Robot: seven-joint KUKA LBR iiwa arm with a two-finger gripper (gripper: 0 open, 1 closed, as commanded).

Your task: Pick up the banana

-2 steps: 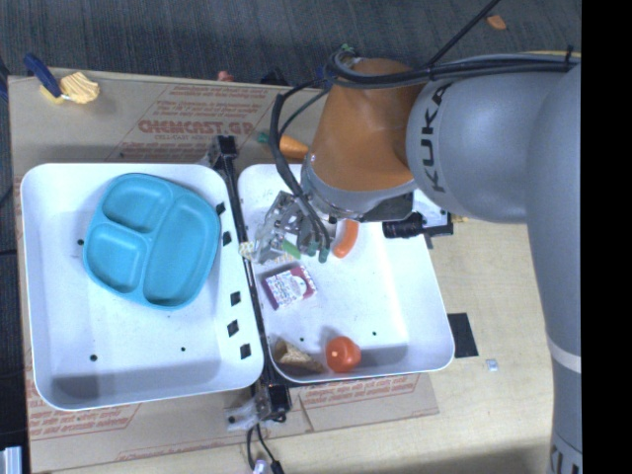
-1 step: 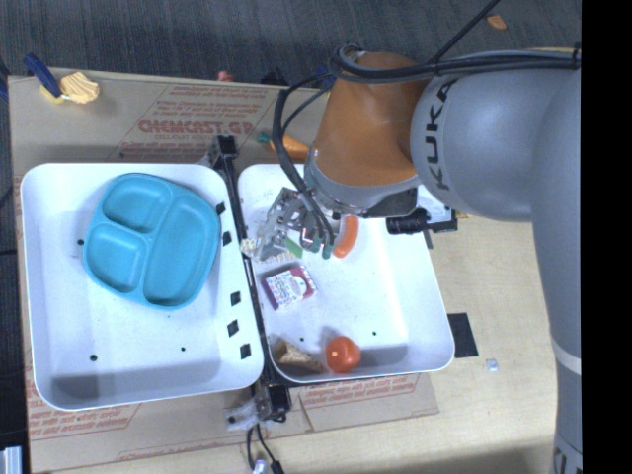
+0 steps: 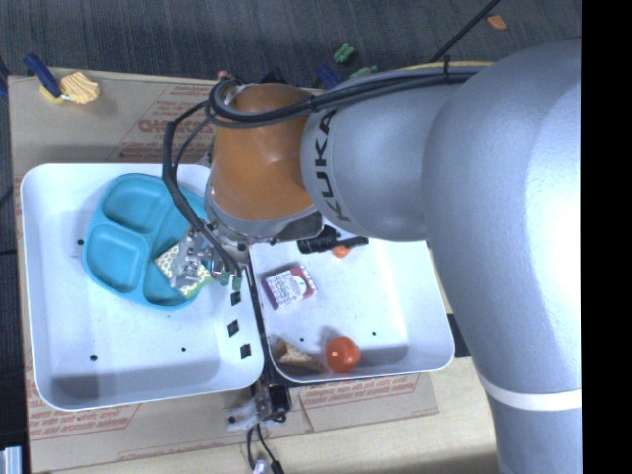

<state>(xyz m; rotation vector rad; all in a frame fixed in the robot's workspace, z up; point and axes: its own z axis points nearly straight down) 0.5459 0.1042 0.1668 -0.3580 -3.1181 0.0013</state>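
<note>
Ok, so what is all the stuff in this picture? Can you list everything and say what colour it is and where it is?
Bins: two, white, side by side on the bench.
Divided plate: one, blue, in the left-hand bin.
Packet: one, red and white, in the right-hand bin.
Round fruit: one, orange-red, near the front edge of the right-hand bin.
Brown item: one, beside the round fruit; too unclear to name.
Cardboard: one sheet, brown, under the bins.
Banana: I cannot pick one out.
Arm: one, grey with an orange band, reaching from the right.
Gripper: one, over the plate's right edge.
</note>
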